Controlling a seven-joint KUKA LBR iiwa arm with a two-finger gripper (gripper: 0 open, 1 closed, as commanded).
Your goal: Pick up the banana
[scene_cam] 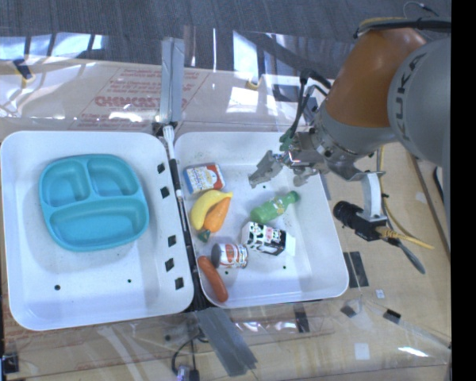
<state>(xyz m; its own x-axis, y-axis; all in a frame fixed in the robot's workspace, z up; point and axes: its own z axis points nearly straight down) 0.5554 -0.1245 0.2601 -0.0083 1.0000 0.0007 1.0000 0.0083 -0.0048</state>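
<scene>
Above right bin [321,272], gripper [263,173] fingers apart, empty

The arm [397,78] ran off the right edge, so most of it was cut. Gripper [263,173] fingers were too blurry to read. The carrot [216,215] covered part of the banana [203,209], and the can [230,255] label was illegible.
</scene>
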